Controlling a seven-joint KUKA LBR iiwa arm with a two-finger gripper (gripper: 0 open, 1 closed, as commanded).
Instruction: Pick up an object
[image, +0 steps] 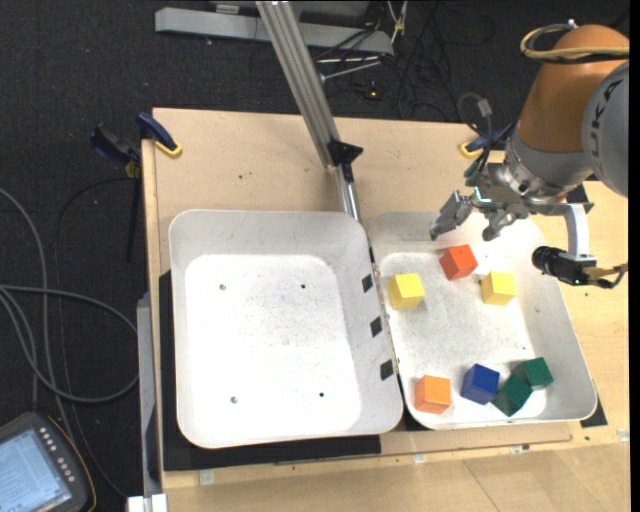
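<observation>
Over the far edge of the right bin (572, 340), the hand (468, 219) hangs above the white floor with its two dark fingers spread apart and nothing between them; one fingertip (440, 230) points toward the bin's far left corner, the other sits nearer the arm's wrist. The red-orange cube (459, 262) lies just beside and in front of the hand, apart from the fingers. The right bin contains seven blocks in total. Two are yellow: one yellow cube (406, 290) near the bin's left wall and a second yellow cube (498, 287) to the right of the red-orange cube. One orange cube (432, 393) rests near the front left corner. One blue cube (481, 383) sits to its right, touching or almost touching a dark green block (513, 394), and a second green block (537, 373) lies just beside that one toward the front right corner. Count by colour: two yellow, two green, one blue, one orange, one red-orange. The left bin (190, 300) shows a speckled white floor with a few small dark dots. Both bins sit side by side on the wooden surface (250, 160), with their inner walls touching. A slanted metal pole (305, 80) crosses the far side of the surface.
</observation>
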